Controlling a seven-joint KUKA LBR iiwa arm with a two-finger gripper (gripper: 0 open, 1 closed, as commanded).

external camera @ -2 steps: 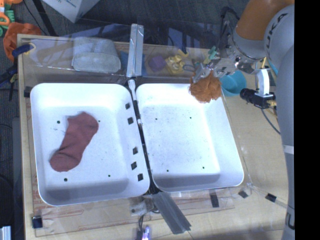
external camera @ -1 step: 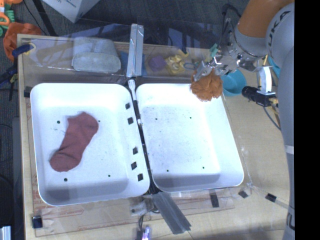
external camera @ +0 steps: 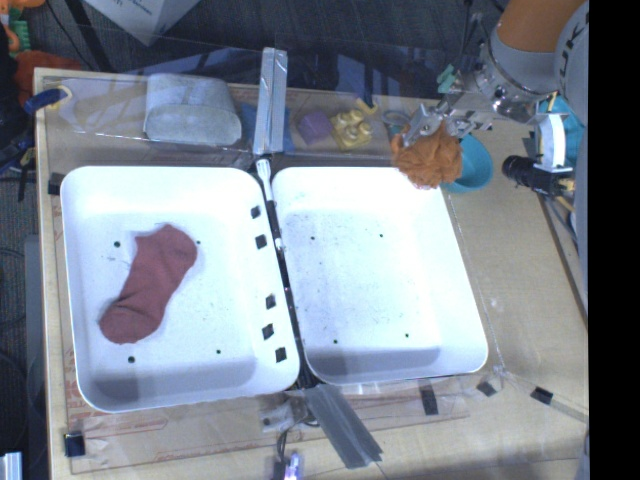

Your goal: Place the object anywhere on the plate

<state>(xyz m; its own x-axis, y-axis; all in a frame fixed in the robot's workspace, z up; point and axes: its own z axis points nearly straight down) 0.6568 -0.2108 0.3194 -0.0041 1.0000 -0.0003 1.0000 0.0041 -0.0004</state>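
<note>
Camera view looks down on a pale bench bearing two shallow white bins side by side. The left bin holds a reddish-brown sock, lying slantwise from near the bin's middle down toward its left edge. The right bin shows a bare floor speckled with small dark marks. Between the two runs a divider with a row of small black clips.

The grey arm with its orange band comes in at the upper right corner of the bench. Its gripper hangs just past the right bin's far right corner, and a rumpled orange object hangs directly under it, touching it; whether the fingers are closed on that object or how far they stand apart cannot be made out. Just behind the orange object, to its right, a blue plate peeks out beside the bin's far edge.

Along the bench's far edge lie a grey folded cloth, a small purple piece and a yellow toy.
</note>
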